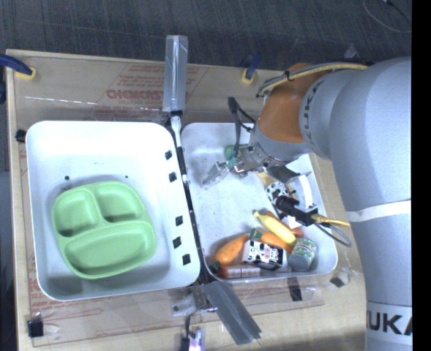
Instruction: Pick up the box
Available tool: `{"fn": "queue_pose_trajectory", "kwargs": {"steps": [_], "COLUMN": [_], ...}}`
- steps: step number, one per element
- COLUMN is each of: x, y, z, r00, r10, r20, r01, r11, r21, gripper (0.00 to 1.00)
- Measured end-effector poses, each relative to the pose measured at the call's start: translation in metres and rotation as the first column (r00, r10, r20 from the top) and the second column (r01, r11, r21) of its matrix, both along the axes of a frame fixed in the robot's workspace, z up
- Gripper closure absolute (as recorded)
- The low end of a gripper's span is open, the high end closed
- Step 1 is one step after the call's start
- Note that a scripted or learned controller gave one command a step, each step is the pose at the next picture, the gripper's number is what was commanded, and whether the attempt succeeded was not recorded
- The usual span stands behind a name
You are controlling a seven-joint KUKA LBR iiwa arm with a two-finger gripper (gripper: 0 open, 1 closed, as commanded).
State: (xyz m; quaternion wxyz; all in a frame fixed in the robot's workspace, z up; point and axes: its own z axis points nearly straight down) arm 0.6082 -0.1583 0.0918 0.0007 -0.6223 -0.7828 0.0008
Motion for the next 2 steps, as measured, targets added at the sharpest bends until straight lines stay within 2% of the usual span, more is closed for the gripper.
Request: {"fn": "queue_pose_trajectory", "kwargs": {"steps": [1,2], "x": [0.001,-0.041], "y": [0.0,-0.047], "z": [0.01,0.0], "r00": [1.0,0.966], "r10": [0.005,0.26], "r20": [-0.001,-0.001], "r01": [-0.005,-0.26], "r11": [1.0,0.966], "r21": [-0.001,0.002], "gripper": [1.0,1.0]}}
